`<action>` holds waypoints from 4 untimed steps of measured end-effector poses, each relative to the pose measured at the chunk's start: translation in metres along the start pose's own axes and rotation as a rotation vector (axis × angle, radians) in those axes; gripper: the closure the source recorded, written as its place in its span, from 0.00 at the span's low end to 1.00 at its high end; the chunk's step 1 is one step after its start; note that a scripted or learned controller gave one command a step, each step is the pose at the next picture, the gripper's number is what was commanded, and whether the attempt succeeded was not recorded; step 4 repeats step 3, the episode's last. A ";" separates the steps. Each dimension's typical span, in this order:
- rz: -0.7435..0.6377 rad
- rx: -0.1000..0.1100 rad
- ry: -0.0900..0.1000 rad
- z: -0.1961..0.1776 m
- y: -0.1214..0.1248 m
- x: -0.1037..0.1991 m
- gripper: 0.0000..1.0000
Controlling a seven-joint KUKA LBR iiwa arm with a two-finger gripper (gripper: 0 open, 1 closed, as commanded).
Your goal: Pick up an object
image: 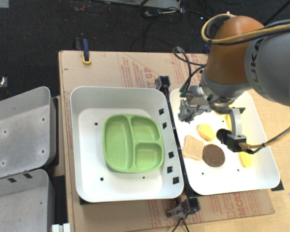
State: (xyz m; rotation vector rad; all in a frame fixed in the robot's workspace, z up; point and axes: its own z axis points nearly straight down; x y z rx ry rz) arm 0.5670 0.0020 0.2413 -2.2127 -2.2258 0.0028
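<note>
Gripper (pixel 189 111) low over right bin (pixel 261 178), arm bent downward, grip state impossible to tell.

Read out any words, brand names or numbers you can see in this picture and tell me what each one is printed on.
"KUKA", partly visible as white letters on the grey arm, near the picture's right edge.
Red printing on the brown board under the bins, behind the left bin: seen reversed and too faint to read.
More red printing along the board's front edge: too blurred to read.
Nothing readable on the green tray or the white bins.
</note>
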 end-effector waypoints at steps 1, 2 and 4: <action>0.000 0.001 0.000 0.009 -0.020 0.039 1.00; -0.002 0.000 0.000 0.003 -0.048 0.093 1.00; 0.005 -0.002 -0.001 0.003 -0.047 0.090 0.00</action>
